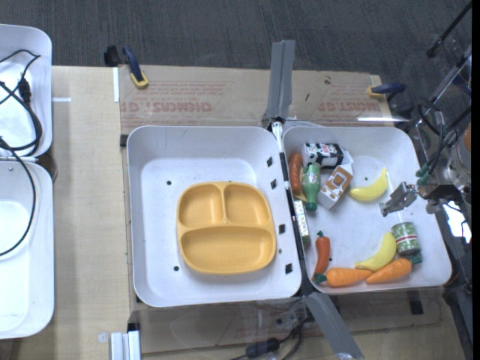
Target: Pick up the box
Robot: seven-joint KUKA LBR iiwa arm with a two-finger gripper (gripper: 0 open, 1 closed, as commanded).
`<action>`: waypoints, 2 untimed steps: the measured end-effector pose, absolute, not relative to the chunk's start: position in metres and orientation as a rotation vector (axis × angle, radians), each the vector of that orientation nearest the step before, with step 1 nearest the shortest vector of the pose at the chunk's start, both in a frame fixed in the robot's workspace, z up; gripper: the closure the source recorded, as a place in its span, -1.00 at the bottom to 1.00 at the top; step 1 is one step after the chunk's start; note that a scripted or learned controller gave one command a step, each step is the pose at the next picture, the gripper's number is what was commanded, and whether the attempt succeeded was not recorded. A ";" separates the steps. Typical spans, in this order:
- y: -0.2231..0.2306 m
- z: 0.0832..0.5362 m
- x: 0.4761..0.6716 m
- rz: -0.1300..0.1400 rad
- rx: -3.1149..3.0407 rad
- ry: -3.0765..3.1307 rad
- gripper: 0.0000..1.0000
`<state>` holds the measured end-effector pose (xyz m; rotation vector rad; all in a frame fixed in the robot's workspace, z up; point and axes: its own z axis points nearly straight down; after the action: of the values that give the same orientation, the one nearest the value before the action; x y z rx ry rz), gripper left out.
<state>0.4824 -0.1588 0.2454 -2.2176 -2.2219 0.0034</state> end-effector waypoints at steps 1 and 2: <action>-0.108 0.178 0.495 0.004 -2.272 -2.165 -1.00; -0.109 0.187 0.496 0.006 -2.276 -2.162 1.00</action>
<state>0.4958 -0.1088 0.1868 -2.2756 -2.1617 0.0060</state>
